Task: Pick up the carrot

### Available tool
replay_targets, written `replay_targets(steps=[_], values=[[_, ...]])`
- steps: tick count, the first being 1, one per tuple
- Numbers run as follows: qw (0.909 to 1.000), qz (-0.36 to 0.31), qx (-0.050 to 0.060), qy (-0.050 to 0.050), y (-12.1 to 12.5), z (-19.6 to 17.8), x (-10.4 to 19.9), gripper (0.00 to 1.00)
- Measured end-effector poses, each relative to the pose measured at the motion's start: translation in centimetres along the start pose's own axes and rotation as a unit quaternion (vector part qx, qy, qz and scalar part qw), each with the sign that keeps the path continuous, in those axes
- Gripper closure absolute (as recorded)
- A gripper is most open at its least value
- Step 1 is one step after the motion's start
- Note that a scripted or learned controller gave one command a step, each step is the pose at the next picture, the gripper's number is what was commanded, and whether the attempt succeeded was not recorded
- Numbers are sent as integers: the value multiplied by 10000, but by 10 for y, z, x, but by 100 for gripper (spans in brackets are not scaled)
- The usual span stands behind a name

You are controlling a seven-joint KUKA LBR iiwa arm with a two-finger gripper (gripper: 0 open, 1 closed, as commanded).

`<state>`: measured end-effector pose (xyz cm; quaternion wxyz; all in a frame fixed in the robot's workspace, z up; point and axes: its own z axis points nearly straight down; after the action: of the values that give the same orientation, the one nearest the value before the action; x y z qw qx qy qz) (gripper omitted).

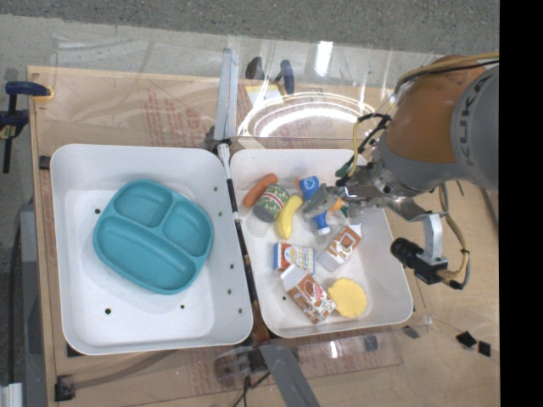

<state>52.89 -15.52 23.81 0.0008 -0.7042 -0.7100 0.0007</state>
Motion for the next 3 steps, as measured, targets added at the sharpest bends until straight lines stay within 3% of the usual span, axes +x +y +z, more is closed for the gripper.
replay_targets(steps=[1, 2, 3], values=[[9908, -1354, -15, -17, 49, 14, -101, 0], [9641, -2654, -7, -9, 68, 128, -105, 0], [9982, -590, 94, 36, 120, 153, -105, 0]])
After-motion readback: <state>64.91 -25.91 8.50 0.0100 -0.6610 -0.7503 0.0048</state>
